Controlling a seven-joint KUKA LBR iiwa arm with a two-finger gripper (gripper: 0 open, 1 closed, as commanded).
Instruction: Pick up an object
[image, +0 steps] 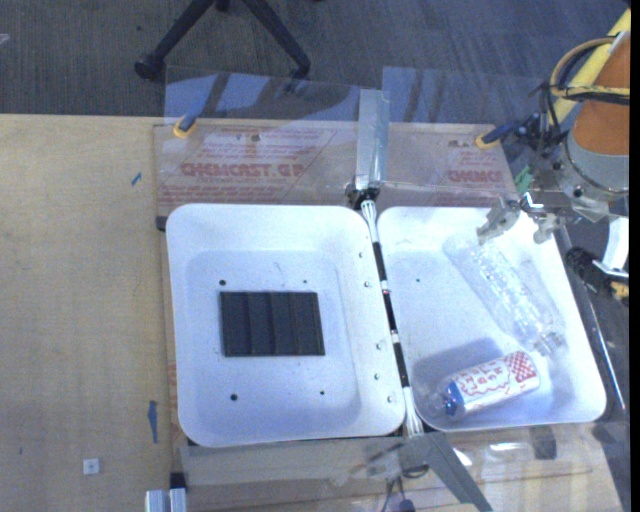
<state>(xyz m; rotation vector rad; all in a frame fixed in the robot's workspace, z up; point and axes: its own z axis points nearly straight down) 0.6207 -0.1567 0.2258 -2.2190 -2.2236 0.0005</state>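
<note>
Gripper (518, 218): hanging spread over right bin's (400, 250) far edge, pinching nothing
Clear bottle (508, 290): lying inside right bin
Red-white tube (492, 382): lying near that bin's front

bench: wooden top (70, 300) | behind bins: clear acrylic panels (250, 150) with red lettering, held by yellow clamps (183, 127) | far floor: black chair base (225, 35) | bench left: blue marks (152, 420)

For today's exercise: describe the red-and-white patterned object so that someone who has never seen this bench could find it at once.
Start at the right bin of the two white bins. Near its front edge lies the red-and-white tube, on its side with a blue cap pointing left. Its neighbour, a clear plastic bottle, is see-through and lies further back; the tube alone carries a printed pattern.
</note>
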